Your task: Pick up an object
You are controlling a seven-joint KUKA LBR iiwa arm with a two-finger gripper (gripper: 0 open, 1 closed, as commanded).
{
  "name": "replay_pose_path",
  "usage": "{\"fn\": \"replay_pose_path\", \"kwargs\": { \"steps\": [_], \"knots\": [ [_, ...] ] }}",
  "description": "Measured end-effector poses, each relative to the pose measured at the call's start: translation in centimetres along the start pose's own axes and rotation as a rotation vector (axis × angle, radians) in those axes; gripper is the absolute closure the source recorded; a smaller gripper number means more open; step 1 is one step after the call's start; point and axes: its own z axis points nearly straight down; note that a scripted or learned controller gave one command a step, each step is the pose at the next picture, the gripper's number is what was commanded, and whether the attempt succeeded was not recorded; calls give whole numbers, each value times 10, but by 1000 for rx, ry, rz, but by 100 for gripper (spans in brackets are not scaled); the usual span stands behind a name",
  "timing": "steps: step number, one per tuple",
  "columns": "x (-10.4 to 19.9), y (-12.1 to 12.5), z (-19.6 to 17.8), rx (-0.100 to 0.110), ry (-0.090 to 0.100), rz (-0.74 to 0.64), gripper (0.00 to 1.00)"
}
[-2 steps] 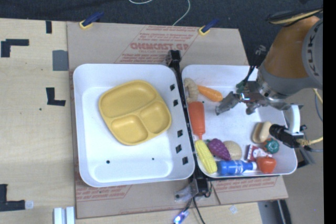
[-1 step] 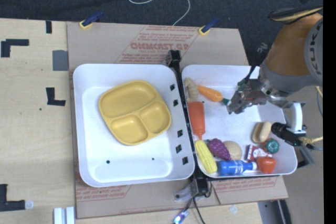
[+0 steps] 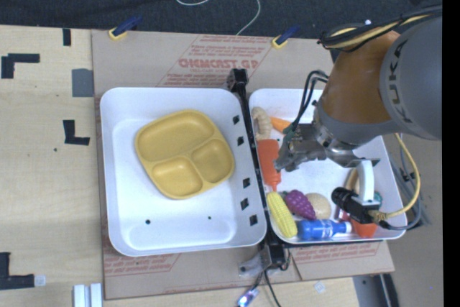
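Camera view is looking down on a bench (image 3: 43, 190) that is carrying two white bins side by side. The left bin (image 3: 122, 154) is holding one yellow plate (image 3: 185, 153) with three compartments, well to the left of the corn cob. The right bin (image 3: 325, 177) is holding the small toy foods, and the one yellow corn cob (image 3: 282, 214) near its lower left corner is serving here as the landmark.

One orange carrot (image 3: 268, 162) is lying just above the corn cob, along the bin's left wall. Further above the corn cob, one tan lumpy piece (image 3: 260, 122) is sitting, with one small orange piece (image 3: 281, 124) just beside it. One purple bunch of grapes (image 3: 300, 203) is touching the corn cob on its right, and one beige round thing (image 3: 320, 206) is resting just beyond the grapes. One blue bottle (image 3: 320, 229) with a white cap is lying on its side just right of the corn cob's lower end. One red-orange thing (image 3: 365, 229), partly hidden, is sitting farther right of the corn cob.

The grey arm (image 3: 366, 83) is reaching in from the right, and the one gripper (image 3: 291, 154) is hanging above the corn cob, just right of the carrot. Whether the gripper is apart or together I cannot tell, and nothing is showing clamped in it.
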Motion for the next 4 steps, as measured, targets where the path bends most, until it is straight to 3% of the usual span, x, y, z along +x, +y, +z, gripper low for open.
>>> {"fn": "replay_pose_path", "kwargs": {
  "steps": [1, 2, 3, 4],
  "knots": [
    [63, -16, -72, -9, 0, 0, 100],
    [141, -25, -169, -14, 1, -3, 100],
    [136, -25, -173, -2, -6, 5, 100],
    [87, -27, -50, 11, -8, 15, 100]
  ]
}}
